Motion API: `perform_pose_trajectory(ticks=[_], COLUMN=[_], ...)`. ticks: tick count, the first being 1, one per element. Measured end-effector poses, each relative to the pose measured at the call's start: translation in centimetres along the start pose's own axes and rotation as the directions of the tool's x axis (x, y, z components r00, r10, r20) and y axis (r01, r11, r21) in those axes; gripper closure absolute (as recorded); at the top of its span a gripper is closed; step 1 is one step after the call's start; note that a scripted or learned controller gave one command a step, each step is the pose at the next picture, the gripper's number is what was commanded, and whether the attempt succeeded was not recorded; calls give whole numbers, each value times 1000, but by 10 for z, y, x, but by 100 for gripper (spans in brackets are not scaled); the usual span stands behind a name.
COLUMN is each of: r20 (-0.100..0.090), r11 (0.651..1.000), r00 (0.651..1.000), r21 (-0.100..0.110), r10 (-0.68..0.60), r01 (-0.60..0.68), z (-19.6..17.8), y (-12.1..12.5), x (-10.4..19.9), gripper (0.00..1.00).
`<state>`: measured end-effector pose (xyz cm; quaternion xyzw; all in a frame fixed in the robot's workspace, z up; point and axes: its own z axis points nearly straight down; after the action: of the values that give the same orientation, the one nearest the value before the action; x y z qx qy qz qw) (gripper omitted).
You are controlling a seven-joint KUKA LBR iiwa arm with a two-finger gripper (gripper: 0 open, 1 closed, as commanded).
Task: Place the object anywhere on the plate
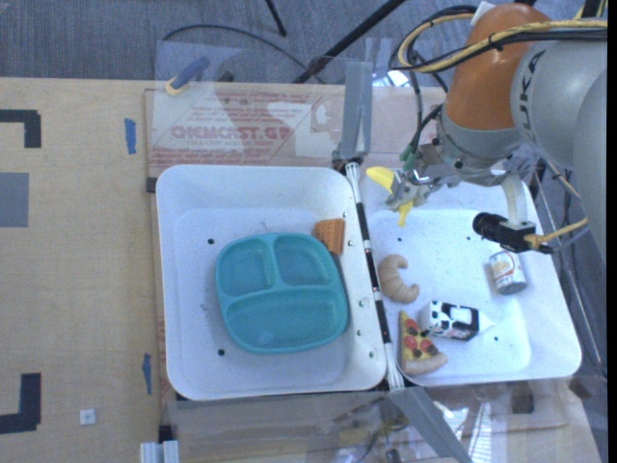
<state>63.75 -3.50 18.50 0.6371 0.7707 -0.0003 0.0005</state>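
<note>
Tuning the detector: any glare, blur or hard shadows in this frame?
Camera view: lighting even and soft, with faint shadows only, e.g. under the teal plate. The white bins are bright but not blown out. The croissant and pizza slice are fairly sharp. The arm near the lens looks softer, and the clear sheet at the top shows mild sheen.

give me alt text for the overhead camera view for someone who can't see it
A grey and orange robot arm reaches from the right, its gripper over the right bin's far corner near a yellow object. That bin holds a croissant, pizza slice, toy cow and can; the left bin holds a teal divided plate.
</note>
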Motion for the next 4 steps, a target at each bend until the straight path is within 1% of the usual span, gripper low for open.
perform_pose_trajectory(ticks=[1, 2, 3, 4], r20=[-2, -2, -2, -2], r11=[998, 998, 998, 998], r00=[998, 998, 998, 998], r21=[1, 1, -1, -1], r10=[62, 63, 63, 64], r01=[-62, -63, -63, -64], z=[1, 0, -10, -10], y=[-52, -52, -51, -51], x=[90, 89, 90, 89], gripper=[100, 0, 100, 0])
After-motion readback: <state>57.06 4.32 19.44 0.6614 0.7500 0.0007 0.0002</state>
